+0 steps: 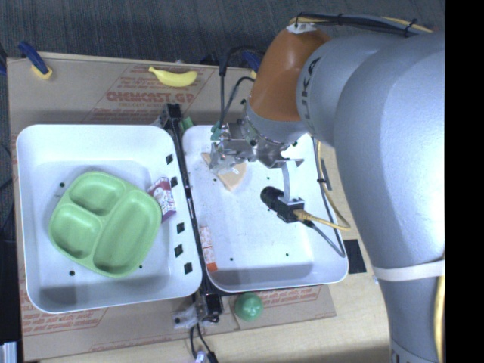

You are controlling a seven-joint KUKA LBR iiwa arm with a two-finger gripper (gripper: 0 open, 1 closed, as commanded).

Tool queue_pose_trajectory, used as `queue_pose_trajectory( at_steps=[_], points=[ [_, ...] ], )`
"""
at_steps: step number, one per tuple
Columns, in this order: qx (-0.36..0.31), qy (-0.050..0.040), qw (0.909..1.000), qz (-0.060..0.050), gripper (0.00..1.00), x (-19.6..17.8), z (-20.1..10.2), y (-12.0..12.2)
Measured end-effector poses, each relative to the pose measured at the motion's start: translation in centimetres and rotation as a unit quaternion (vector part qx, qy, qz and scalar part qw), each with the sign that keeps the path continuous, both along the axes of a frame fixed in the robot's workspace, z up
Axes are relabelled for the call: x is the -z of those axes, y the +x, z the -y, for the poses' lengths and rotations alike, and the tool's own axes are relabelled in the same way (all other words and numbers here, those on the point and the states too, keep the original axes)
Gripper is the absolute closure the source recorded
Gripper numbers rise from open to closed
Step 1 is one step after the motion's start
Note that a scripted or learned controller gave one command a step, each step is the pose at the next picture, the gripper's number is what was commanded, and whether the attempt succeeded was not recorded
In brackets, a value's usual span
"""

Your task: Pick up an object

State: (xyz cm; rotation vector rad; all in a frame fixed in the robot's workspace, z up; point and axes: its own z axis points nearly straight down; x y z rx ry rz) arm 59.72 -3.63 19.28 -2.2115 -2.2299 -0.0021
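Camera view. Brown printed cardboard (136, 97) covered most of the desk (352, 339), and two shallow white bins sat on it side by side.

Left bin (38, 278): a green divided plate (104, 221) lay across the middle, toward the left wall. A small red-and-white packet (162, 197) lay just beside the plate's upper right edge, near the bin's right wall.

Right bin (302, 267): a pale tan wedge (234, 178) rested near the far left corner. A small orange-and-white item (206, 254) lay against the left wall, toward the near corner. The grey arm (378, 127), with its orange band (276, 74), reached in from the right. The tool (225, 153) stood directly over the wedge, at or very close to its far edge. Whether the tool was clenched or released could not be told, nor whether it touched the wedge.

Outside the bins: a yellow banana (172, 75) lay on the cardboard beyond the left bin's far edge. A blue clip (34, 59) sat at the cardboard's far left corner. A green ball (247, 306) lay just off the right bin's near edge.
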Motion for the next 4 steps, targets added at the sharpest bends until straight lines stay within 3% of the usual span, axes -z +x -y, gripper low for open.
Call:
queue_pose_trajectory(
  at_steps=[1, 2, 3, 4],
  points=[
    [0.001, -0.0005, 1.0, -0.001, 0.0, 0.1, 0.1, -0.1],
    [0.003, -0.0012, 1.0, 0.0, 0.0, 2.4, 7.3, 4.2],
    [0.0, -0.0013, 1.0, 0.001, 1.0, 1.4, 7.2, 4.3],
    [-0.001, -0.0014, 1.0, 0.001, 0.0, 1.4, 7.2, 4.3]
  ],
)
